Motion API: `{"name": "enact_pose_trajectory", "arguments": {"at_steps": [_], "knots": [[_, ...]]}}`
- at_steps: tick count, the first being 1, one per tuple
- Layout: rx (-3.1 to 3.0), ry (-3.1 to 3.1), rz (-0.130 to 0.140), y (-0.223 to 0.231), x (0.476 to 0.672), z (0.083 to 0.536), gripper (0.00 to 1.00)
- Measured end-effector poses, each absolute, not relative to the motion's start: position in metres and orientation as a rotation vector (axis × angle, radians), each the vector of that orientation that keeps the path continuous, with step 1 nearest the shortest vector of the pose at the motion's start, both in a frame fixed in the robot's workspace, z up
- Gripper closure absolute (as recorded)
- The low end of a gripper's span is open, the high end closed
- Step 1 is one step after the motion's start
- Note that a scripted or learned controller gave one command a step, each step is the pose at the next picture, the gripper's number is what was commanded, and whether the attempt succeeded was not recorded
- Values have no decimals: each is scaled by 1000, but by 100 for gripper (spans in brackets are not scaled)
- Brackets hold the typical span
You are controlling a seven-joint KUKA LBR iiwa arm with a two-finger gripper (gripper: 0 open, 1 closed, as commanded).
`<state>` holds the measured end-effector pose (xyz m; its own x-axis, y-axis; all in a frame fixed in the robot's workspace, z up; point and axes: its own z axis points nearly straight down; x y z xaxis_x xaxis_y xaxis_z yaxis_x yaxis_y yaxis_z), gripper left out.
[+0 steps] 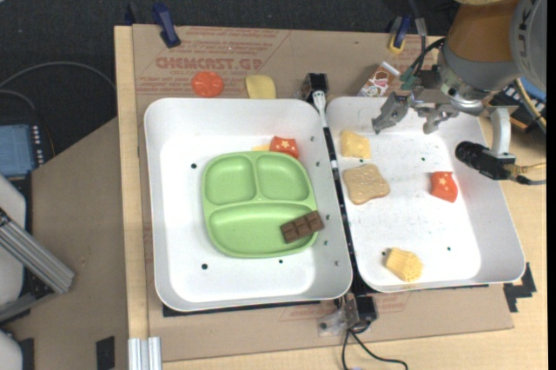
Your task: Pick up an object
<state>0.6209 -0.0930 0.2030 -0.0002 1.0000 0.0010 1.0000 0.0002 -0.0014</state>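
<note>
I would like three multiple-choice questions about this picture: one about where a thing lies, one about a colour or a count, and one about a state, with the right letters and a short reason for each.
1. Where does the chocolate bar lie?
A. on the edge of the green plate
B. in the right bin
C. on the cardboard behind the bins

2. How many loose things lie in the right bin?
A. two
B. four
C. six

3. What is between the jaws of the gripper?
A. the toast
B. the red piece
C. nothing

Answers: 1 A, the brown bar rests on the plate's lower right rim in the left bin. 2 B, a pale yellow piece, the toast, the red piece and a yellow piece. 3 C, the jaws hang apart above the bin's back edge with only white floor between them.
</note>
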Motion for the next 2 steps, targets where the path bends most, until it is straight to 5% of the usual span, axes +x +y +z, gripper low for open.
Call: {"name": "enact_pose_trajectory", "arguments": {"at_steps": [1,2], "knots": [[-2229,-2216,2,-165,626,177,0],[-2226,-2209,9,-224,568,144,0]]}}
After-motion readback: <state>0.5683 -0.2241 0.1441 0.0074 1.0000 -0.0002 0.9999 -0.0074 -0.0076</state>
